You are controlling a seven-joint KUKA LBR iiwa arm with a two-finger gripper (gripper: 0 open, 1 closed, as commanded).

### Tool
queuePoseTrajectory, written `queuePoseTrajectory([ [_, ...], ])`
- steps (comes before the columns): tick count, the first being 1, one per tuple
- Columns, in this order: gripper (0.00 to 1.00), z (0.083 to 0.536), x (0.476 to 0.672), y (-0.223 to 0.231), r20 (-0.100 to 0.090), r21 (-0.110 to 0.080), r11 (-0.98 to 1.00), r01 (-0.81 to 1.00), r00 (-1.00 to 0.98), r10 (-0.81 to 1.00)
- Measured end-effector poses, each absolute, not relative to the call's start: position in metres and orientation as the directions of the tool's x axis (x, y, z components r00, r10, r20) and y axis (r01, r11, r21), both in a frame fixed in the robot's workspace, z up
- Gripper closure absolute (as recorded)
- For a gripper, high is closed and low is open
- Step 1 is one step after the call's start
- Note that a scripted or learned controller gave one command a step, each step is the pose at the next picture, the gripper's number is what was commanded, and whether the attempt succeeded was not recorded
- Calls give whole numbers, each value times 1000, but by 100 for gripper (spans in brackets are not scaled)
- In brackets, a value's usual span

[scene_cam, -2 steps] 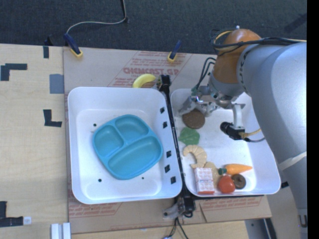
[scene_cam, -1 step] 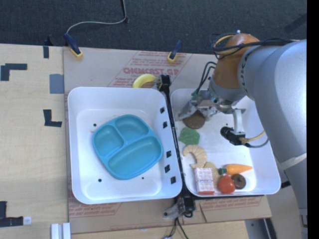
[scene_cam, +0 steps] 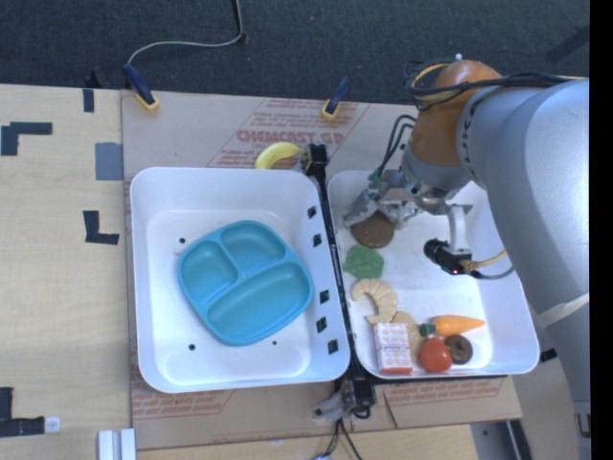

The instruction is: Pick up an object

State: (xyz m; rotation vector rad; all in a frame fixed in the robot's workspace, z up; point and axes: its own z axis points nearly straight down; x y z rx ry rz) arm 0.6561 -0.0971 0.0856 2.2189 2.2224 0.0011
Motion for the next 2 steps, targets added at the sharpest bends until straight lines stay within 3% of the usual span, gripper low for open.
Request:
queuePoseTrajectory([
  [2,0,85,660,-95,-1,2,1,1000,-1,1000],
])
